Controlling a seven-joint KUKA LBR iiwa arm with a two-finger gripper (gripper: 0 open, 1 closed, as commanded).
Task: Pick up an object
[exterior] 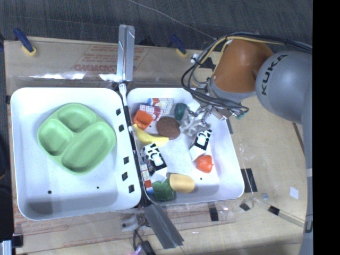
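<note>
You find the end effector (195,122) low over the upper right part of the right bin (229,170), hanging from the grey arm (281,84) with its orange band (239,65). Whether it is open or closed you cannot tell, since the metal parts blur together at this size. No object is visibly gripped.

Directly below the end effector lies a white bottle with black lettering (201,141), tilted, with a red-orange piece (204,163) at its lower end. Just left of the end effector sits a brown round object (168,126), and above it a dark green item (180,110) beside a red and white packet (159,106).

Toward the bin's left wall you see an orange item (143,118) and a yellow banana (147,137). Lower down lie a black and white box (153,160), a yellow rounded object (182,182) and a green object (163,191), the last two touching.

The left bin (26,195) holds a light green divided plate (77,137). Both bins rest side by side on the desk (276,179)
</note>
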